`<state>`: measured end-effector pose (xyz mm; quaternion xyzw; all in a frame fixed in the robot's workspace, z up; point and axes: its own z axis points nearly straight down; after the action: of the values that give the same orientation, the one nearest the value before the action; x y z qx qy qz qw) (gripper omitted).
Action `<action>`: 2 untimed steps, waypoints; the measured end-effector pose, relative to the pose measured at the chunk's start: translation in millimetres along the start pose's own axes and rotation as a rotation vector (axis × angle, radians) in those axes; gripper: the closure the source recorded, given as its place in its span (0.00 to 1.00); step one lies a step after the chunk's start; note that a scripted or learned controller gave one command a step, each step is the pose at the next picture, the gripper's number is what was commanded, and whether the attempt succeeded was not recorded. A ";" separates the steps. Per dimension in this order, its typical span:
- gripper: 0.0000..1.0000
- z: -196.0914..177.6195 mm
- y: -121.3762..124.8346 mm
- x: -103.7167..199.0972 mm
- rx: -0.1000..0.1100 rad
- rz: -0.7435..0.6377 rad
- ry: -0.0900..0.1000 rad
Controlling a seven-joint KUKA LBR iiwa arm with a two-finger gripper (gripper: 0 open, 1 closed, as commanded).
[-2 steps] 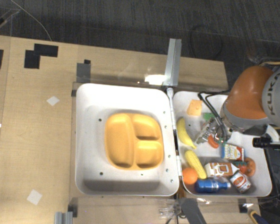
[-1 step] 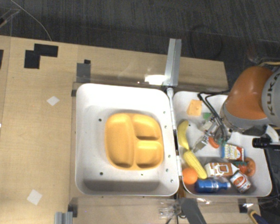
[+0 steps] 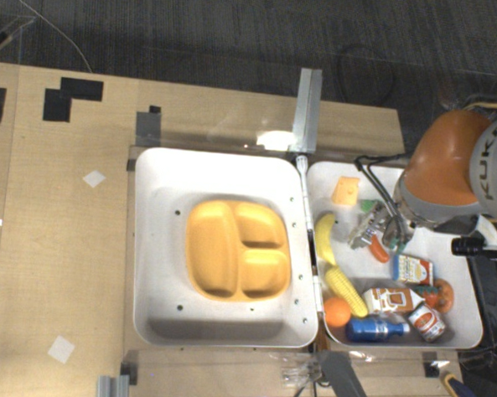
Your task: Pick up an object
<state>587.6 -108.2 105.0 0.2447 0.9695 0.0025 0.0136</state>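
Divided tray sits in left bin; banana, corn, bottle in right bin

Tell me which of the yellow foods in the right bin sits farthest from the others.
The cheese wedge, alone near the bin's far wall. The banana and the corn cob lie end to end along the left wall.

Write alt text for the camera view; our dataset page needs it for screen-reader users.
A grey-and-orange arm's pincer hovers over the right bin of toy food, including a banana and corn. The left bin holds a yellow divided tray.
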 end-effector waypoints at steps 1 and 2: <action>0.00 0.7 -0.1 0.4 0.000 0.000 0.001; 0.00 16.1 42.3 -45.8 0.037 0.239 0.045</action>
<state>648.4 -92.7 90.5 0.3585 0.9334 -0.0080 -0.0131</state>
